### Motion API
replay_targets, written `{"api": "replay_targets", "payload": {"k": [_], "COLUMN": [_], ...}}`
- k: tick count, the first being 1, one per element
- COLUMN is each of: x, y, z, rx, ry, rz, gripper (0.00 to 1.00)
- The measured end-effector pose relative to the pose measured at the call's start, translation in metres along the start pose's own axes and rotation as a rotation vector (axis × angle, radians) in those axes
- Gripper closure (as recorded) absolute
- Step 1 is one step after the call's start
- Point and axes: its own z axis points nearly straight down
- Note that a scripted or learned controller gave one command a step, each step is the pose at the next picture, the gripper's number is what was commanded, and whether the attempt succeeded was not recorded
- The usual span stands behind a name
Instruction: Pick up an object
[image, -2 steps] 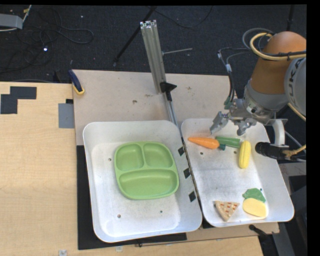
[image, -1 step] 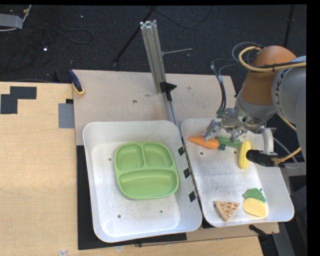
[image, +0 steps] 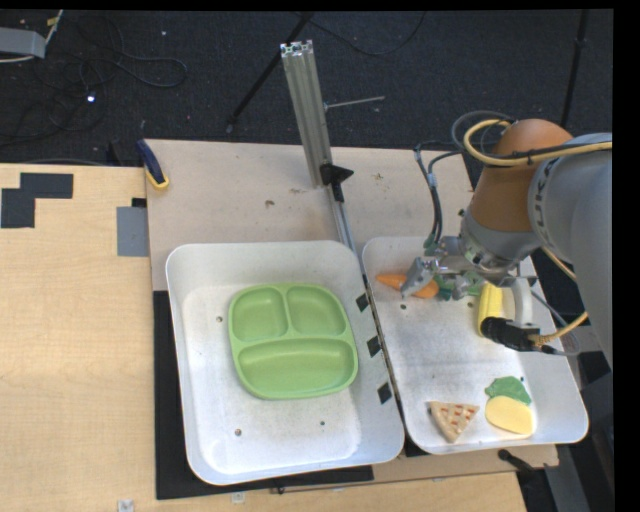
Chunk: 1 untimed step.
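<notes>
Apparently at the grasping step, the gripper (image: 420, 282) sits low over the orange carrot-like piece (image: 392, 281) in the right bin (image: 560, 425), its grip state impossible to tell, so the next move calls for closing squarely before lifting.

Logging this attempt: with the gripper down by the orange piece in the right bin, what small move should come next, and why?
Probably a small lift to test the grasp. The two-finger gripper sits low at the far end of the right white bin, right at the orange carrot-like toy, but whether the toy is between its fingers cannot be told. The toy pizza slice and yellow-green toy lie nearer.
</notes>
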Motion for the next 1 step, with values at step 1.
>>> {"api": "replay_targets", "payload": {"k": [1], "x": [0.0005], "y": [0.0015], "z": [0.0378], "rx": [-0.007], "ry": [0.0], "rz": [0.001], "gripper": [0.0]}}
